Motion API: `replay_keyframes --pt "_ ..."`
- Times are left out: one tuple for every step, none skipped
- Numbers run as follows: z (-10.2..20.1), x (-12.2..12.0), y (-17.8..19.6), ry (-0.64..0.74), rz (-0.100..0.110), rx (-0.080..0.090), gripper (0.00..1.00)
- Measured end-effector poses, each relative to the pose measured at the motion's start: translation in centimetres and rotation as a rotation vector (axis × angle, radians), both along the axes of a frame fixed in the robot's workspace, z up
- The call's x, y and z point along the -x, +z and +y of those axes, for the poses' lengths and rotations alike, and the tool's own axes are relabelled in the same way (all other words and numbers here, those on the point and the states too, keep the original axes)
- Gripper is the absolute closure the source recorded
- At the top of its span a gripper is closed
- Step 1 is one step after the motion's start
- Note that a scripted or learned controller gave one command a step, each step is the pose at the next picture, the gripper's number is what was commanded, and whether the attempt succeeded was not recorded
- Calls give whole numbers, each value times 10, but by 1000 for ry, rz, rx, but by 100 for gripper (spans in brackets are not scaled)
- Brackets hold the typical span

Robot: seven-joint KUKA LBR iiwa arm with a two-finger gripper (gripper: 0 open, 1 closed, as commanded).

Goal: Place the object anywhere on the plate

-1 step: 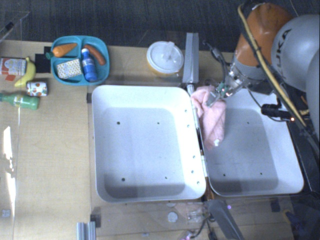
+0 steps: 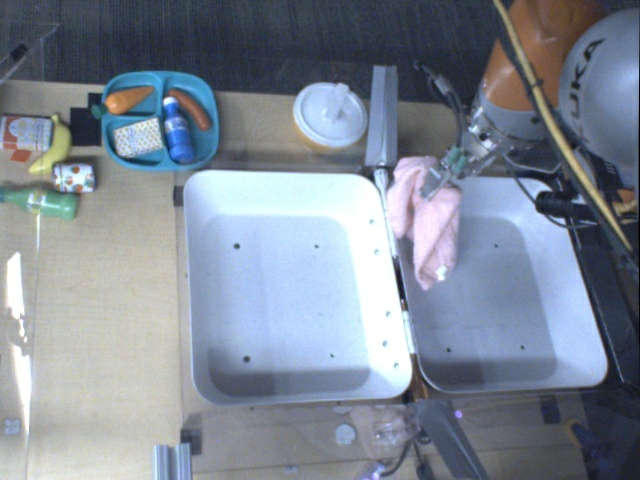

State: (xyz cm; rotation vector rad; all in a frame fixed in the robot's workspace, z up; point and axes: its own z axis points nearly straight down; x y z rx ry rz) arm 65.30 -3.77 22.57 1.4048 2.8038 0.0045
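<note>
1. The gripper (image 2: 440, 178) sits over the far left corner of the right bin (image 2: 540, 368), its fingers closed on the top of a pink cloth (image 2: 432, 230).
2. The cloth hangs down from the fingers in a loose fold; its upper part bunches against the rim between the two bins, and its lower end droops toward the right bin's floor (whether it touches the floor I cannot tell).
3. The left bin (image 2: 290, 368) lies just beside the right one, the two sharing a narrow seam.
4. The arm (image 2: 560, 48), grey with its orange band, reaches in over the far right corner of the bench (image 2: 90, 318).
5. Near the far left corner of the bench stands a blue divided plate (image 2: 205, 103) holding toy food: a carrot (image 2: 130, 99), a blue bottle (image 2: 178, 128) and a sausage-like piece (image 2: 196, 111).
6. At the left edge lie a banana (image 2: 52, 146), a small can (image 2: 73, 177) and a green bottle (image 2: 40, 202).
7. A white lidded cup (image 2: 330, 115) stands at the far edge, just behind the left bin.
</note>
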Motion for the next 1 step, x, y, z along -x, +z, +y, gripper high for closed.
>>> replay_keyframes --pt "56 18 9 403 1 1 100"
